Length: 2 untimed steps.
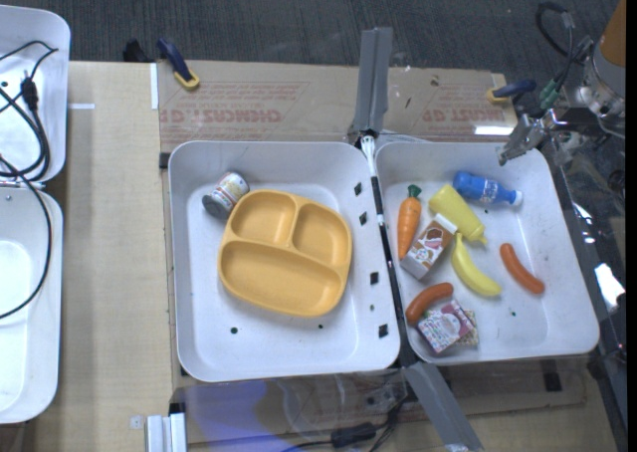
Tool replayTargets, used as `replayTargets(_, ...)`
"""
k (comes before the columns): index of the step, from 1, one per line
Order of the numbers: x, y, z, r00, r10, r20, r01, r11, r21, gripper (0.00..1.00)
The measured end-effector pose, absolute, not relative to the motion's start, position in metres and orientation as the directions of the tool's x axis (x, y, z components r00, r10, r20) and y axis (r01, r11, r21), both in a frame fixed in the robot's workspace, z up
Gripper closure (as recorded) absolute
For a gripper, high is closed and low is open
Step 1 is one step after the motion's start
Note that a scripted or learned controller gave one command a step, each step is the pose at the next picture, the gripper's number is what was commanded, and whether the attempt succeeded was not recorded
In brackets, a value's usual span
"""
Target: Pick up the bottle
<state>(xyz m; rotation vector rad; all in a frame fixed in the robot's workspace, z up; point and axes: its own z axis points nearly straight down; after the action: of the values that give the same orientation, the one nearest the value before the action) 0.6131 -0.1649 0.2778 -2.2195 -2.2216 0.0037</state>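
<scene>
Blue plastic bottle (485,189) with white cap lies on its side, touching the yellow squeeze bottle (457,213) below-left of it. Orange carrot (408,222) and small brown juice carton (429,246) lie further left. Gripper (522,138) hovers up-right of it, over the bin rim (550,177); finger state cannot be told.

Left bin (189,271): tray (286,252) at centre; can (225,193) at its rear-left corner, on its side.
Right bin (557,241): bottle (486,189) at rear; carrot (408,221) left; carton (429,246) right of carrot; banana (474,271) right of carton; sausage (522,269) far right; second sausage (429,302) and pouch (447,328) at front.
Gripper (520,141): over right bin's rear-right corner, behind bottle.
</scene>
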Motion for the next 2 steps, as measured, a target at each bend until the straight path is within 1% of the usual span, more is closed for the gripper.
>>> replayTargets(1, 0.632, -0.206, 0.108, 0.049, 0.999, 0.000, 0.999, -0.049, -0.003, 0.00)
replayTargets(2, 0.632, -0.208, 0.120, 0.049, 0.999, -0.004, 0.999, -0.049, -0.005, 1.00)
